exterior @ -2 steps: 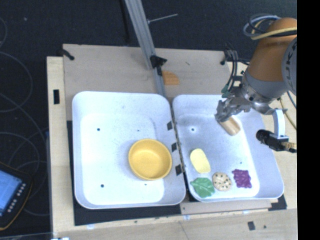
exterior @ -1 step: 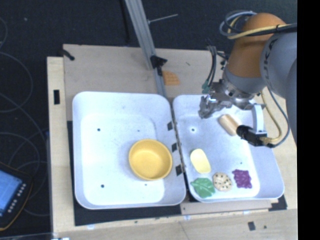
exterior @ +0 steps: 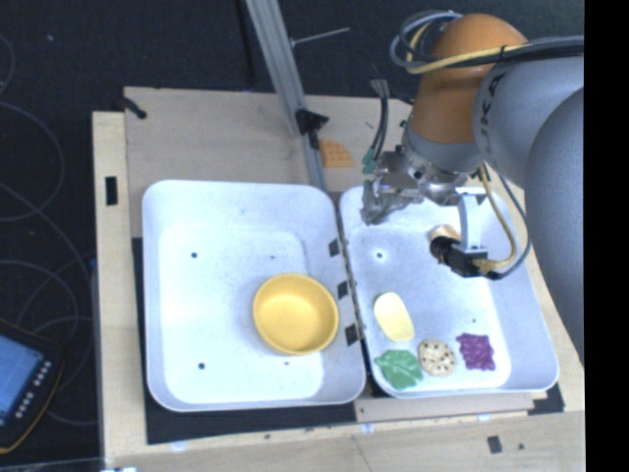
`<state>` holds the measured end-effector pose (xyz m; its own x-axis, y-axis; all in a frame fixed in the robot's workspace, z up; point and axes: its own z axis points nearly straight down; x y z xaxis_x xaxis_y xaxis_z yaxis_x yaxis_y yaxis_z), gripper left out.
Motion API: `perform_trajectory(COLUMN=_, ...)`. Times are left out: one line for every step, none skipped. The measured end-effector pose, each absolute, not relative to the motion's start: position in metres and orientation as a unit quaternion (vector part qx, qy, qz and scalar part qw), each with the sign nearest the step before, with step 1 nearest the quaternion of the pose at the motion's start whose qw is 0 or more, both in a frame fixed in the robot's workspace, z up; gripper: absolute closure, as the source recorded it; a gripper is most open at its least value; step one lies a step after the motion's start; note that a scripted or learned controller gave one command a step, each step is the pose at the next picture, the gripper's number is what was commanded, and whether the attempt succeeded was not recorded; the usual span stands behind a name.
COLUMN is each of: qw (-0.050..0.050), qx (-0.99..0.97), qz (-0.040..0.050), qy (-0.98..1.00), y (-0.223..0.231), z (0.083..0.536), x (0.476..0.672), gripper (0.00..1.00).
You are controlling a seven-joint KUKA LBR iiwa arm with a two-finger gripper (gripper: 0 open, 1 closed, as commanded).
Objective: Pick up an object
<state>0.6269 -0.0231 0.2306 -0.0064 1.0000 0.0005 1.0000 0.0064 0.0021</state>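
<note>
Claw (exterior: 378, 207) sits over the back left corner of the right bin (exterior: 511, 303), low and close to the bin floor; from my feed I cannot tell its state, since the tip is a small grey blur against the white. Nothing visible held in it.

Counting from the near edge back:

Right bin, near rim, three small pieces in a row: one green leaf-shaped item (exterior: 397, 367), one round speckled cookie (exterior: 436, 357), one purple grape cluster (exterior: 476, 351). Leaf and cookie are just beside each other; grapes stand slightly apart on the right. Just behind the leaf lies one pale yellow oval piece (exterior: 393, 316). Total of four loose candidates for pickup in this bin, all well apart from the claw.

Left bin (exterior: 177, 264): one yellow bowl (exterior: 295, 313), upright, toward the near right part of the bin, close to the divide between bins.

Bins: two, white, side by side, touching along the middle.

Further back, on the bare bench (exterior: 206, 131): one small orange waffle-patterned square (exterior: 335, 153), beside one slanted grey metal rail (exterior: 280, 67).

Arm (exterior: 462, 77): one, orange band above the wrist, cables looped around it.
</note>
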Motion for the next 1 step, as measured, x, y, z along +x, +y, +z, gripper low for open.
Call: perform_trajectory(qw=0.000, qx=0.704, qz=0.0017, qy=0.710, y=0.0282, z=0.2425, x=0.6398, gripper=1.00)
